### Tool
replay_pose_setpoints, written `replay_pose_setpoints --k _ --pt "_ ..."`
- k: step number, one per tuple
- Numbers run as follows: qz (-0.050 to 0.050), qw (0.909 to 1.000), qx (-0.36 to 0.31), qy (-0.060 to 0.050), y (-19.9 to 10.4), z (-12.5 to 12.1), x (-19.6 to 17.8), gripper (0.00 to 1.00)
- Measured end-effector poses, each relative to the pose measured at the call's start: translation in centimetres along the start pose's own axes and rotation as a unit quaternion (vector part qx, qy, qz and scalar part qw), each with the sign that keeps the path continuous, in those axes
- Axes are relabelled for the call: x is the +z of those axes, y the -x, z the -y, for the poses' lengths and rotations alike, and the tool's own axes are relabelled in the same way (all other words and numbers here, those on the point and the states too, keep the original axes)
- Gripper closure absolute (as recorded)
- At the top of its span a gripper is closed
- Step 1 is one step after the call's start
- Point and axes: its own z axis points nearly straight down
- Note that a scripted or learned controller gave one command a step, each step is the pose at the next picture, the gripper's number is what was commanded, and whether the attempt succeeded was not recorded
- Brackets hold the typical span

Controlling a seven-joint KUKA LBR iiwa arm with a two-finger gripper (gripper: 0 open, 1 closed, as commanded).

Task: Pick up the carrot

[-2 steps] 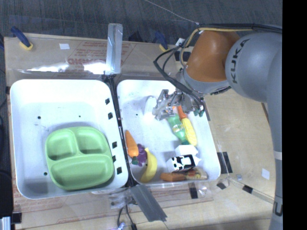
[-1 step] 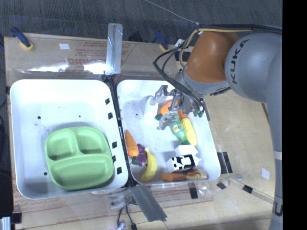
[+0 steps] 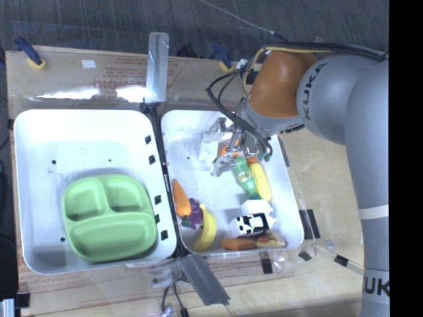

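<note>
The hand (image 3: 232, 152) is low in the right bin (image 3: 198, 127), near its far side; whether it is wide or narrow cannot be told. The carrot (image 3: 180, 199) lies against the bin's left wall, apart from the hand, touching a purple toy (image 3: 193, 212) beside a banana (image 3: 207, 230). A green divided plate (image 3: 109, 216) rests in the left bin (image 3: 39, 144).

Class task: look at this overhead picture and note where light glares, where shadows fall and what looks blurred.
Camera view: glare streaks the clear plastic sheet behind the left white bin; soft shadow lies beneath the green divided plastic tray; the tool under the orange wrist band looks slightly blurred, its fingers hard to read.
</note>
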Motion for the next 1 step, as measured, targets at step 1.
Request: replay_pose_setpoints --k 1 --pt "-0.005 0.9913 0.131 -0.001 -1.40 0.31 -1.25 0.00"
